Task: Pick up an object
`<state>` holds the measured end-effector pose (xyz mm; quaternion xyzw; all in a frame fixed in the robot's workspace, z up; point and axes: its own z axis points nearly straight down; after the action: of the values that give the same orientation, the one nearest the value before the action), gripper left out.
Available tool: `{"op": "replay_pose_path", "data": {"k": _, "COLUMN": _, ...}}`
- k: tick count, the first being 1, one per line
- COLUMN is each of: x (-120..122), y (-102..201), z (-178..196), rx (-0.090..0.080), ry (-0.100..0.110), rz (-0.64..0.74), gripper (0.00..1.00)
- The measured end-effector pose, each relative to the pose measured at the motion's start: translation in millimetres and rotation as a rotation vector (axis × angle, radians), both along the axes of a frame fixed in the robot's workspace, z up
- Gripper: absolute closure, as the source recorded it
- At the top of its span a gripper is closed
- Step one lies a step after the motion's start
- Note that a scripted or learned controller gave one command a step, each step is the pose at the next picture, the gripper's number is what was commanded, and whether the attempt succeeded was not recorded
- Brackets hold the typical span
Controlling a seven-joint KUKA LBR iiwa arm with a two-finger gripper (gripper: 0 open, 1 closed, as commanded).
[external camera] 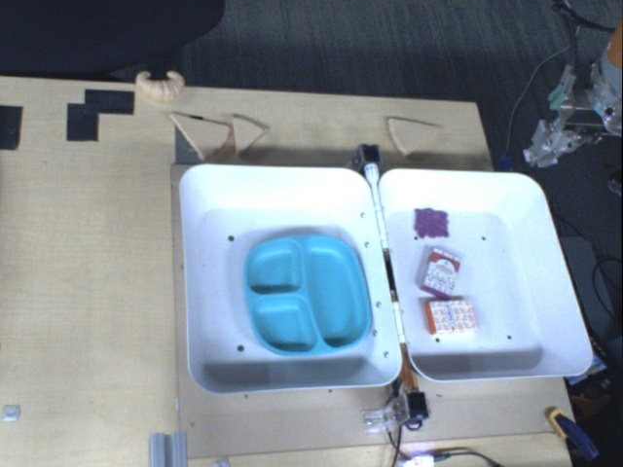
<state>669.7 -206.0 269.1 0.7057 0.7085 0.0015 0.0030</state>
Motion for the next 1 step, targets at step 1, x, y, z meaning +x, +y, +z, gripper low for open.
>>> {"op": "replay_pose_path", "data": {"k": 1, "x": -58.1, "y": 0.0, "z": -53.7, "rx": 0.001, "ry": 0.005, "rz": -0.001, "gripper": 1.0}}
